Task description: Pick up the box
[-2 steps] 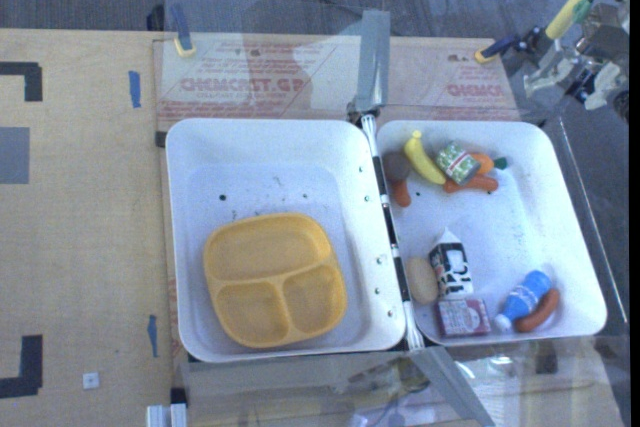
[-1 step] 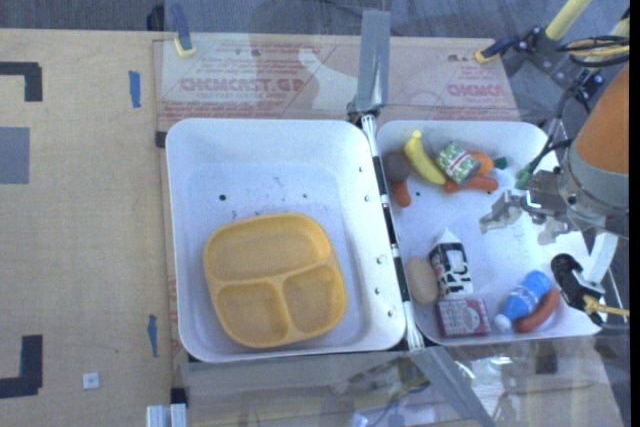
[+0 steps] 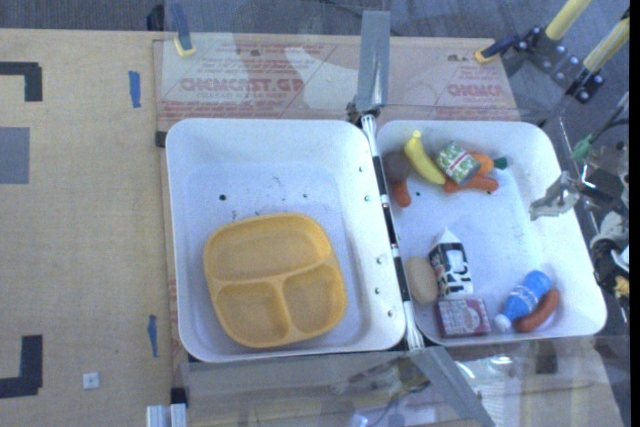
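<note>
One gripper (image 3: 556, 199) sits at the right bin's (image 3: 500, 230) right rim, pale and small against the wall, and whether it is open or closed cannot be told from here. Nothing is seen in its grasp. Nearest below it lie a blue bottle (image 3: 526, 296) and a sausage (image 3: 541, 313). Further along, at the bin's near edge, sits the box (image 3: 462, 317), reddish and flat on the floor, just under an upright carton (image 3: 452, 267) and well apart from the gripper. A banana (image 3: 422, 158) lies at the far end; a yellow tray (image 3: 275, 280) sits in the left bin. By the look of it, the reach, the grip and the lift are all left to do.
</note>
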Available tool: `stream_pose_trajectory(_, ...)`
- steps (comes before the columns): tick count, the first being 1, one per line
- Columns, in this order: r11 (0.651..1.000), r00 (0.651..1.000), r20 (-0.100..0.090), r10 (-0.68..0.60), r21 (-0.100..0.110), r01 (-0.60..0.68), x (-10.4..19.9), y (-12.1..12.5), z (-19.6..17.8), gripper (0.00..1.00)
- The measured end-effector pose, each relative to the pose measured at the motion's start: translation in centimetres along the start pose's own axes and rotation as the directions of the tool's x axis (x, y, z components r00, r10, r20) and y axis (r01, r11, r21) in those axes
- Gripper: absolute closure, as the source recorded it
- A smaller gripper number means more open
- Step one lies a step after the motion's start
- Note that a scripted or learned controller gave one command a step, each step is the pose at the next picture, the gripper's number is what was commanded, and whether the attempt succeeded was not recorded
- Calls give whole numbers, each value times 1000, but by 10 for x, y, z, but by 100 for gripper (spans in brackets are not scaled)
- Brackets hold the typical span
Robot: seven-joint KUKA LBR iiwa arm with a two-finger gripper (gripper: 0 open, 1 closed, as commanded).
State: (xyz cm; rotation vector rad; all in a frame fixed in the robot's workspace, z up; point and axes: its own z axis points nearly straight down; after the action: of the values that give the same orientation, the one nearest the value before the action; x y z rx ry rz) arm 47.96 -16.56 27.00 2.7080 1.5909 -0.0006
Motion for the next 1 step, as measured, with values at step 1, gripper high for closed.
stream_pose_trajectory(1, 987, 987, -3, 163, -2, -163, 45, -25, 146, 0)
